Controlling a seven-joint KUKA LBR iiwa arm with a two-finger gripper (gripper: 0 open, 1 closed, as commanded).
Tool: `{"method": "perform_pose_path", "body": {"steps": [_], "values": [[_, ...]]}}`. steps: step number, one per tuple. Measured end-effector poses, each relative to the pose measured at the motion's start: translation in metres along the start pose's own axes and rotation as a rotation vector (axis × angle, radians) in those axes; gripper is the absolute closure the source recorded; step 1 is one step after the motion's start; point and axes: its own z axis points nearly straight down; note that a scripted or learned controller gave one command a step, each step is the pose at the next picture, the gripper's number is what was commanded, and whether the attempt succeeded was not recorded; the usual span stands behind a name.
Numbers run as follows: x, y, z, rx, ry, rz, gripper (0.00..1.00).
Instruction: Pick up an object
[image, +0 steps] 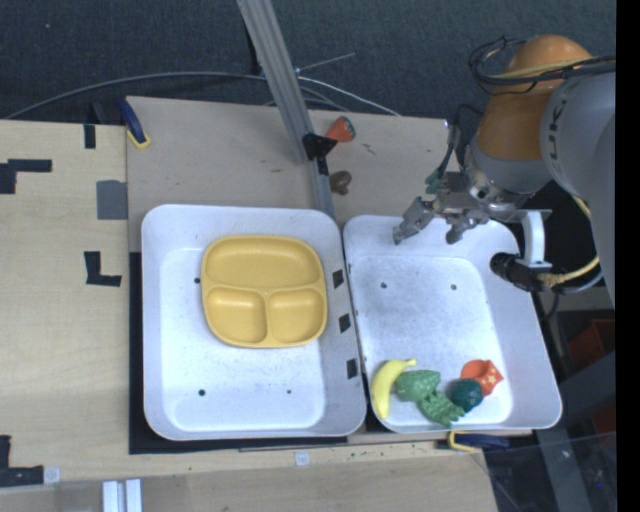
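Arm poised over the right bin's far edge.
The gripper (432, 228) hangs with fingers spread, holding nothing; a banana (387, 384) and small toys (447, 392) lie at the near edge.

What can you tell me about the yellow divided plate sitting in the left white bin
The yellow divided plate is a rounded-rectangle tray that looks like matte plastic, with a raised rim and three recessed compartments: one wide one along the far side and two smaller ones on the near side. It lies flat, right way up, in the far half of the left white bin, resting on its floor. All its compartments look bare. Nothing else touches it; the gripper is apart from it, at the far edge of the other bin.
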Motion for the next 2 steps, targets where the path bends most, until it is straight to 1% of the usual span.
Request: {"method": "perform_pose_path", "body": {"steps": [1,2], "values": [[0.000,0.000,0.000,0.000,0.000,0.000,0.00],[0.001,-0.004,0.065,0.007,-0.001,0.001,0.00]]}}
